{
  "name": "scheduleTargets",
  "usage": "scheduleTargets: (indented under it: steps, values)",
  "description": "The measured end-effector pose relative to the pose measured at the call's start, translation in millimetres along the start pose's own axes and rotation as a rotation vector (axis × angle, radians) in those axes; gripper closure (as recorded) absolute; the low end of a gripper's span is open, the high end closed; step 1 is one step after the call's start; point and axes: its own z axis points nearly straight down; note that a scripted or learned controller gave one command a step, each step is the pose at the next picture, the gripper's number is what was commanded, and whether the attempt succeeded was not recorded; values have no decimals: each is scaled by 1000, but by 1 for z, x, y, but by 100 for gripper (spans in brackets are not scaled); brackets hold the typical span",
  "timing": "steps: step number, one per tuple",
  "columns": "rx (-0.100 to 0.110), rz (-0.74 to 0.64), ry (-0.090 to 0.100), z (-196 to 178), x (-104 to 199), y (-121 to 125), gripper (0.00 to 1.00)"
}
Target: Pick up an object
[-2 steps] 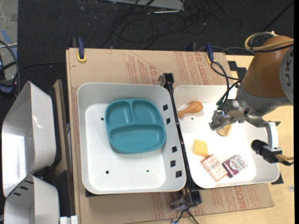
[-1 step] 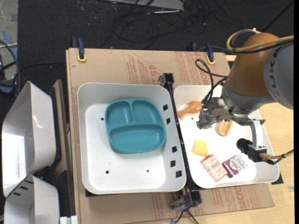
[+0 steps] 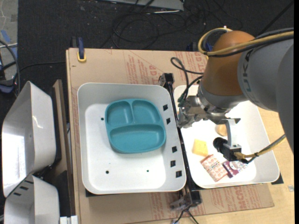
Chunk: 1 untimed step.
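Claw (image 3: 186, 113) and wrist sit low over the left edge of the right bin (image 3: 264, 169), close against the wall it shares with the left bin (image 3: 93, 171). The wrist housing covers its tip, so I cannot tell whether it is released or clenched, and nothing can be seen grasped in it.

The likeliest thing to pick is the yellow wedge (image 3: 201, 147). It lies on the right bin's floor, near the claw. From the claw it lies toward the bin's near edge and a little in from the left wall. It looks about as broad as it is long, so it offers no clear long axis to line up on. The move would be a short shift toward the near edge, then a descent.

Beyond the wedge, closer to the near edge, a red-and-white packet (image 3: 212, 166) lies flat. Its long axis runs on a slant from the left wall toward the near right corner. A purple packet (image 3: 235, 167) lies just beside it on its right, perhaps touching. A small tan thing (image 3: 221, 130) shows partly behind the wrist hardware, nearer mid-bin; its shape is not clear from here.

By count, the right bin holds one wedge, two packets and one tan thing, four in all. The left bin holds one teal plate (image 3: 135, 127) with three compartments, well apart from the claw across the shared wall.
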Motion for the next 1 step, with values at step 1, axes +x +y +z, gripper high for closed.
scheduleTargets:
  steps: [1]
  values:
    - [1, -1, 0, 0, 63, 2, 100]
